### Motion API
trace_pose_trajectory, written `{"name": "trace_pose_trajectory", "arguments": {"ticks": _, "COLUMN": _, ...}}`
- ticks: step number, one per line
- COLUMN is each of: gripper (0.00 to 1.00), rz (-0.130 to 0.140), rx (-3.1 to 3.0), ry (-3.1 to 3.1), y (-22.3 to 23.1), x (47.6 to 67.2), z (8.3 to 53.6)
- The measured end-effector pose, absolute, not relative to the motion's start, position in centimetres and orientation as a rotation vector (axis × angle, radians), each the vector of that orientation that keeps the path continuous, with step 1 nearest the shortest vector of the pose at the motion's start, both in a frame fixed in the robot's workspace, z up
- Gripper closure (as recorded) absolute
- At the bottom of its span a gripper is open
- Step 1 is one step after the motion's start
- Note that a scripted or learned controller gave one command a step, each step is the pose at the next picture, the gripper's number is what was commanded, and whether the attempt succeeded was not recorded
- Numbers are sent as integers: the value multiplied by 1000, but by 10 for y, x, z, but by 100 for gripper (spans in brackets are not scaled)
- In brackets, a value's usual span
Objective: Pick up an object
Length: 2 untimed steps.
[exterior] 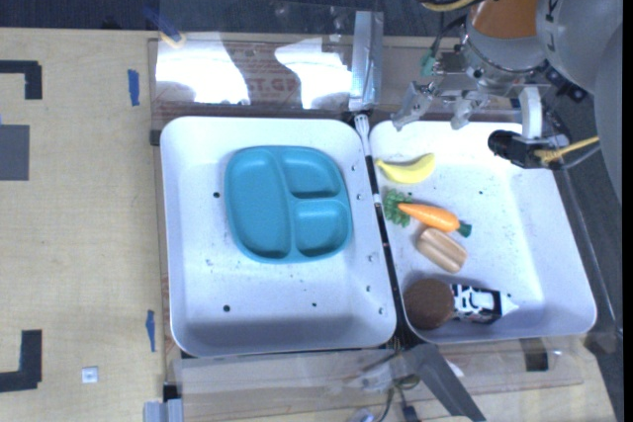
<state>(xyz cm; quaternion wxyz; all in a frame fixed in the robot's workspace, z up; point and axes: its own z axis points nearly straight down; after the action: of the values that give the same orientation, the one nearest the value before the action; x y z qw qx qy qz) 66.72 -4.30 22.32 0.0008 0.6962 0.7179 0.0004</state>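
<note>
Gripper (430, 111): hovers above right bin's (539, 242) far edge, jaws spread, nothing between them.
Banana (408, 169), carrot (428, 214): unlifted; whole pick remains.

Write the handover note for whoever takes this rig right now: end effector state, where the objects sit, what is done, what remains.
End effector: open, holding nothing, above the far rim of the right white bin.
Right bin, along its left side: yellow toy banana, orange toy carrot with green top, tan hot-dog bun toy, round brown ball, black-and-white toy beside the ball.
Left white bin: blue divided plastic tray.
Done: nothing picked.
Left: descend, close on one object, lift it. The banana looks nearest.
</note>
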Motion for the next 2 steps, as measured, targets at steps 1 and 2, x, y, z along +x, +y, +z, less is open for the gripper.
{"name": "trace_pose_trajectory", "arguments": {"ticks": 1, "gripper": 0, "rz": -5, "rx": 2095, "ry": 2339, "y": -146, "x": 569, "z": 194}}
{"name": "trace_pose_trajectory", "arguments": {"ticks": 2, "gripper": 0, "rz": 5, "rx": 2102, "ry": 2323, "y": -184, "x": 565, "z": 282}}
